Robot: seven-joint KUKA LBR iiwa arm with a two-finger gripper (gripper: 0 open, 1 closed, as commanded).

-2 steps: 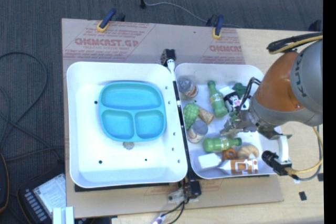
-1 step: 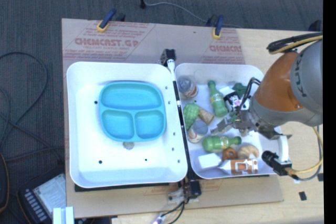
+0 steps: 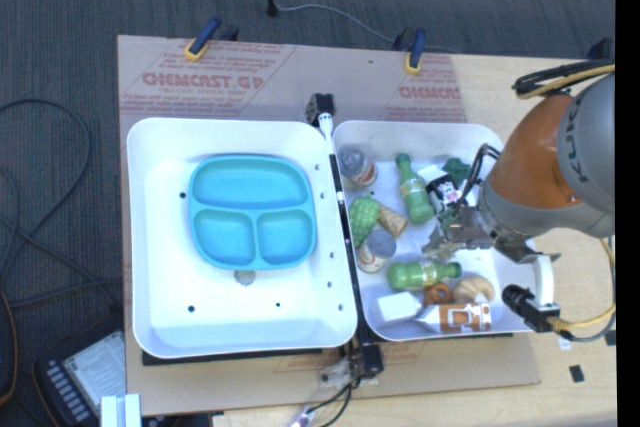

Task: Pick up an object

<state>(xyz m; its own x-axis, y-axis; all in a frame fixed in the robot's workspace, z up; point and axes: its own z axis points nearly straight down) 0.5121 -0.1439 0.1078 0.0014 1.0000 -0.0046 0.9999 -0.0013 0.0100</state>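
Observation:
My gripper (image 3: 446, 233) is down inside the right bin (image 3: 420, 129), with the grey and orange arm reaching in from the right. It hangs just above a lying green bottle (image 3: 424, 273) and to the right of an upright green bottle (image 3: 413, 188). Close by are a knobbly green item (image 3: 365, 213), a grey-lidded jar (image 3: 352, 165), a round grey-topped item (image 3: 378, 246), a brown bread piece (image 3: 476, 290) and a white and orange bottle (image 3: 455, 317). Nothing is visibly held.
The left bin (image 3: 150, 215) holds a blue divided tray (image 3: 250, 223) and a small grey piece (image 3: 244, 277) near its front. A black divider (image 3: 340, 215) runs between the bins. Two clamps (image 3: 203, 37) sit at the board's back edge.

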